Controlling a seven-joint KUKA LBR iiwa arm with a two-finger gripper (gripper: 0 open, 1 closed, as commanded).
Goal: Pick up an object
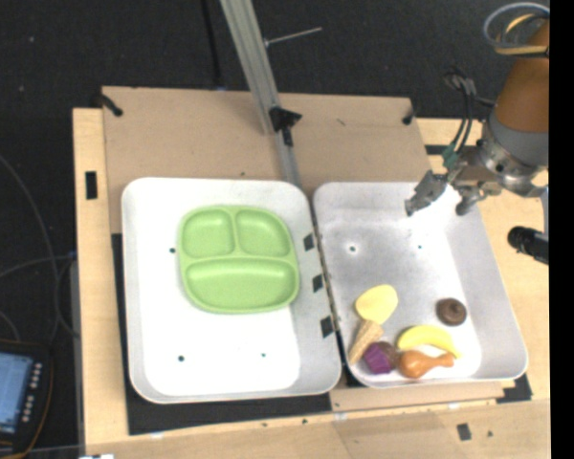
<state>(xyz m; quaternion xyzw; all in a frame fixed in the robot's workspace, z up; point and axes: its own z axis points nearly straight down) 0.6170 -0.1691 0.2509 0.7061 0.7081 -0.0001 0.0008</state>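
Observation:
My gripper [443, 200] hangs over the far right part of the right bin [478, 256], fingers spread apart and nothing between them. The objects lie well away from it, at the bin's near end: a yellow ice cream cone [371, 316], a purple piece [379, 358], a yellow banana [429, 338], an orange-brown drumstick [423, 360] and a brown doughnut [450, 311].
The left bin [153, 352] holds a green divided plate [238, 259]. A slanted metal pole [253, 55] rises behind the bins. The middle of the right bin under the gripper is bare white floor.

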